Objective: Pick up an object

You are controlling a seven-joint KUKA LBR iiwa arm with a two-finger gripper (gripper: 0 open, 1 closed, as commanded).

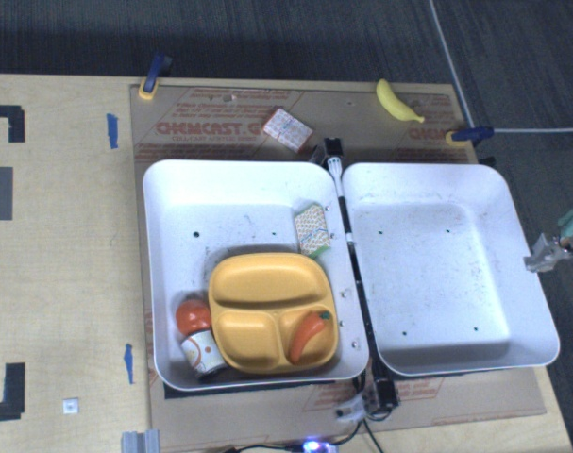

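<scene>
yellow divided tray sits in left bin, front; orange carrot-like toy in its rt compartment. just left of tray: small white cup, red-orange ball. behind: patterned packet. right bin. gripper at rt edge, poss. only its tip; finger state can't tell. far: banana on board.

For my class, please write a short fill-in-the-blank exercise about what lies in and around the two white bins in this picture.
1. The yellow divided plate lies in the ____ bin.
2. The carrot rests in a compartment of the ____.
3. The banana lies on the board ____ both bins.
4. The claw is at the ____ edge of the view.

Missing words: left; plate; outside; right
</scene>
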